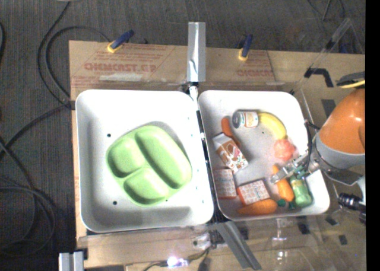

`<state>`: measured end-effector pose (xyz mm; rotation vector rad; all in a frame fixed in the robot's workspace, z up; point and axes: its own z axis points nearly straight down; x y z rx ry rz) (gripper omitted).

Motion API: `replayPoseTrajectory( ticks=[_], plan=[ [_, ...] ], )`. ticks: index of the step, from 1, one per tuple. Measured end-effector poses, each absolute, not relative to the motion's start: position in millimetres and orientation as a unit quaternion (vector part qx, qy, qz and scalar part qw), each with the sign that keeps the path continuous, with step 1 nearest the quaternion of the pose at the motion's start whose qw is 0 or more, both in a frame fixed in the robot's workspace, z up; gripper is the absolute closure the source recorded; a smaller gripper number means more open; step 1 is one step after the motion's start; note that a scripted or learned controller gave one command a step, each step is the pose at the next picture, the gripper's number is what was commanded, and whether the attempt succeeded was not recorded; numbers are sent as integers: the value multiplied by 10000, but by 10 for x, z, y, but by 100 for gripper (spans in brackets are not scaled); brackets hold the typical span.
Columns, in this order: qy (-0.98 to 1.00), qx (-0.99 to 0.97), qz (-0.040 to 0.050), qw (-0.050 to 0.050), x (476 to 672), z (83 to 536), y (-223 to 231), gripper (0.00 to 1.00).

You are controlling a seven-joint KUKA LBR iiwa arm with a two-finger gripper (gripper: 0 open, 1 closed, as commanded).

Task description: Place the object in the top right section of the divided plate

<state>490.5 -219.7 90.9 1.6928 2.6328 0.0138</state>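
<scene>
Left of frame: a white bin (89, 145) holding a green divided plate (149, 163), set at a tilt, its three sections bare. A metal post (196, 50) stands at the seam between the two bins, with two blue-and-yellow clamps (120, 40) along the cardboard edge above.

Right of centre: a second white bin (261, 96) containing the loose objects. A small can (246, 119) lies beside a yellow banana (273, 124) near the top; below them are a carrot (227, 126), a small carton (231, 153), two flat packets (253, 191), a pink item (284, 148) and an orange item (257, 207) at the bottom rim.

Right edge: the arm's gripper (292, 172) sits low in this bin, over an orange piece (285, 190) and a green bottle (301, 193). Whether its fingers are apart or together cannot be told.
</scene>
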Motion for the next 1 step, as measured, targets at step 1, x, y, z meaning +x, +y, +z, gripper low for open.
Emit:
replayPoseTrajectory(
  ticks=[1],
  plan=[
    [6936, 7203, 56, 26, 4904, 907, -2159, 100]
  ],
)
